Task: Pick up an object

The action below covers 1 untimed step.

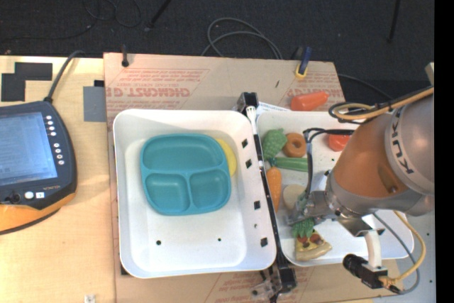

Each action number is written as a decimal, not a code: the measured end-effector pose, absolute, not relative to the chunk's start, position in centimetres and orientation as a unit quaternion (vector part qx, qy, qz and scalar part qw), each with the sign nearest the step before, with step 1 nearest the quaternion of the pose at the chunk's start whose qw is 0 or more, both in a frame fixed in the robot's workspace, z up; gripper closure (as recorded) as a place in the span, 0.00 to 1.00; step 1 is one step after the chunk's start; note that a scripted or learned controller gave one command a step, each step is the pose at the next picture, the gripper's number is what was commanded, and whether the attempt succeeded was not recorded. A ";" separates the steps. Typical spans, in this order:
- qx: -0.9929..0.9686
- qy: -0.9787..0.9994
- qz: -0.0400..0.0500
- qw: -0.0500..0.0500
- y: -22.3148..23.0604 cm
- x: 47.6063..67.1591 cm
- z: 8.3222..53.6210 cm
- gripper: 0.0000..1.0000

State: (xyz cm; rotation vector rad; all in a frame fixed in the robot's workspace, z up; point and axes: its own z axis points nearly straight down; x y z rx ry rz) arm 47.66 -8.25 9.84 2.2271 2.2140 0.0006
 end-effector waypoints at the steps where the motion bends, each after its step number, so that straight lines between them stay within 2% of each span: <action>1: 0.704 0.710 0.004 0.002 -1.5 52.1 19.3 1.00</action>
